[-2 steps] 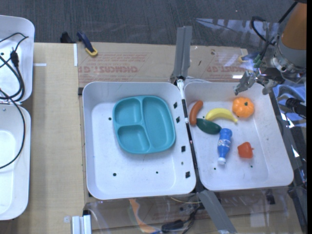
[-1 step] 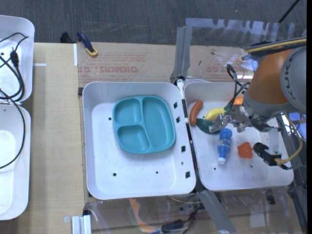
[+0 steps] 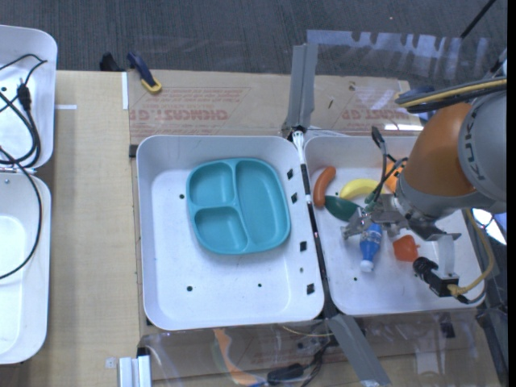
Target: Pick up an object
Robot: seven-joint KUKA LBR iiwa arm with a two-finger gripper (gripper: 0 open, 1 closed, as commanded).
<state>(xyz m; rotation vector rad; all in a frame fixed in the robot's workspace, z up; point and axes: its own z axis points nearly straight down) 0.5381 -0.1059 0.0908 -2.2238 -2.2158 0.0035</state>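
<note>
A tan wooden bench carries two shallow white bins side by side, with dark grey carpet beyond its far edge. A flattened sheet of brown cardboard printed with red lettering lies behind the bins, and a small blue-and-yellow clamp rests near its far left corner. White moulded trays with black cables looped over them sit at the bench's left end.

The left bin holds a teal divided plate, lying flat near its middle with three compartments facing up.

The right bin holds a cluster of small things in its far half: an orange-red sausage-shaped toy near the left wall, a yellow banana just beside it, a dark green piece touching the banana's near side, a blue-and-white tube standing tilted toward the camera, and an orange-red block to its right.

The grey arm with its orange band comes in from the right and hangs over this bin. Its hand sits low, right at the top of the blue-and-white tube and touching the dark green piece; whether its fingers are spread or pressed together cannot be told.
</note>
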